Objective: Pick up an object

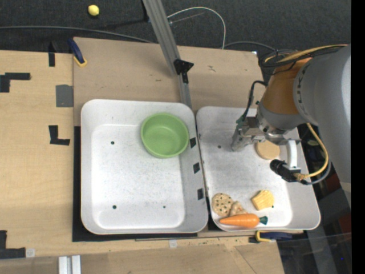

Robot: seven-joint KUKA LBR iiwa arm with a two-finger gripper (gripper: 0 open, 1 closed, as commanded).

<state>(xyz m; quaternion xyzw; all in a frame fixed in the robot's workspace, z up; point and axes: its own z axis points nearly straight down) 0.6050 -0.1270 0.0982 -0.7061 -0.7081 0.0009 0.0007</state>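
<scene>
Fingers come first on my feed: they hang low over the right bin, in its upper middle, pointing down toward the white floor. I cannot tell from this slant whether they are apart or together, and I see nothing between them. Just to their right, a round tan disc lies on the bin floor, partly covered by the wrist. Above it the grey arm with its orange band reaches in from the right, cables looping around it.

Further down the same bin, along its near edge, I see the other pickable things: a speckled cookie at the lower left, an orange carrot with a green tip lying lengthwise just below it, and a yellow cheese-like wedge to the right of the cookie. All three sit well apart from the fingers.

In the left bin a green bowl stands upright near the upper right corner, close to the divide between the bins.

Both bins rest side by side on the wooden tabletop, which carries black tape marks at its left. A grey pole slants across the top, and a small yellow ball lies on the dark floor beyond the tabletop.
</scene>
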